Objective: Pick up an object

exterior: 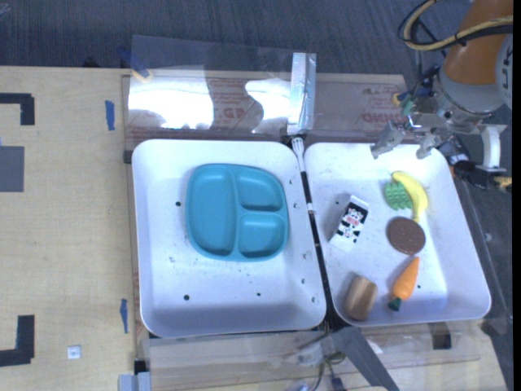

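Note:
My gripper (pixel 404 145) hangs open over the far edge of the right bin (pixel 472 300), with nothing between its fingers. Just below it lie a yellow banana (pixel 412 191) and a small green piece (pixel 396 195) touching it. A brown round disc (pixel 404 236) lies under the banana, and an orange carrot (pixel 404 281) lies below the disc. A small white carton with a black pattern (pixel 351 221) sits near the bin's middle. A tan cylinder (pixel 359 296) rests at the near edge.
The left bin (pixel 155 300) holds a blue divided plate (pixel 237 211). A clear plastic wall with a metal strip (pixel 300 92) stands behind both bins. Wooden bench surface spreads to the left.

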### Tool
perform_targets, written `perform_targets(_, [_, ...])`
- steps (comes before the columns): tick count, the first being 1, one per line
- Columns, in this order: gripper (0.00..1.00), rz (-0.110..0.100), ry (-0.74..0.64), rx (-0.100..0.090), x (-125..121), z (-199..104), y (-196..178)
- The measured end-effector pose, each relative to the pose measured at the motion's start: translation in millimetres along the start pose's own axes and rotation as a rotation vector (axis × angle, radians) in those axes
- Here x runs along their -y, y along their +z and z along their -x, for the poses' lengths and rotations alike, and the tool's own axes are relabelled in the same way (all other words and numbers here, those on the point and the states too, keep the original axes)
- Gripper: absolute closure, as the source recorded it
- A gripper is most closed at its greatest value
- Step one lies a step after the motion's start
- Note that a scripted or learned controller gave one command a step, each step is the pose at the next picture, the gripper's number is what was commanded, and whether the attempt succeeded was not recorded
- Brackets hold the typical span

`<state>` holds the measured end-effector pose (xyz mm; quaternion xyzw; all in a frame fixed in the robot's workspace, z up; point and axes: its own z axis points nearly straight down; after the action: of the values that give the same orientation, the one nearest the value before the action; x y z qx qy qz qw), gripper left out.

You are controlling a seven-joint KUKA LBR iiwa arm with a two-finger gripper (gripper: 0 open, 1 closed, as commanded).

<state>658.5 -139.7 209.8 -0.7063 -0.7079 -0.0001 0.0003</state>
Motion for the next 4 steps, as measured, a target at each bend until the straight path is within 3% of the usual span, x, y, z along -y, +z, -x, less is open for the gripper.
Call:
perform_targets(1, [0.0,-0.001,-0.177,0.0,-8.6,10.7,19.0])
perform_targets(2, [0.0,-0.009,-0.252,-0.007,-7.3,51.5,124.1])
perform_targets(3, [1.0,0.007,-0.254,0.002,-10.9,52.4,110.2])
perform_targets(4, [0.0,0.001,-0.255,-0.003,-10.1,50.4,111.6])
